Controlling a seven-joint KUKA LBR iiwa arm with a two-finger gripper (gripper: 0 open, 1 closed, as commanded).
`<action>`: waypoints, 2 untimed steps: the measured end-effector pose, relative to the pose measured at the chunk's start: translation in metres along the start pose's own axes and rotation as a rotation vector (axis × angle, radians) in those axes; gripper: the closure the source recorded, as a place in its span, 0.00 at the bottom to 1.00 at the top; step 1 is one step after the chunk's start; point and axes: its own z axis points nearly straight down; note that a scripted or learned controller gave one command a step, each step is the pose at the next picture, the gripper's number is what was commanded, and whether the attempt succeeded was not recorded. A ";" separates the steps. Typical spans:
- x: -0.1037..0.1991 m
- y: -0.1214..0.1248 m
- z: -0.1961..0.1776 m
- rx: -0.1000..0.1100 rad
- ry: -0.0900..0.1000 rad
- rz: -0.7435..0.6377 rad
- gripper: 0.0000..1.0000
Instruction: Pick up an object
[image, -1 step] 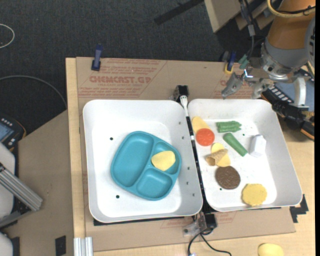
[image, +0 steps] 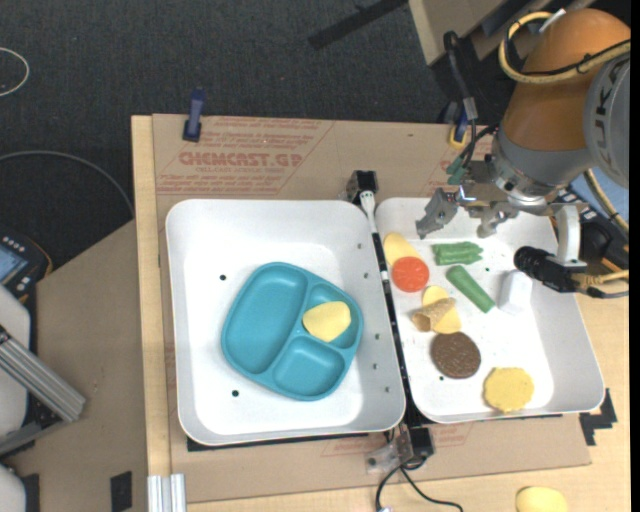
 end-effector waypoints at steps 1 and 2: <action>0.077 -0.045 0.030 0.001 0.002 -0.004 0.00; 0.071 -0.042 0.018 -0.008 -0.002 0.004 1.00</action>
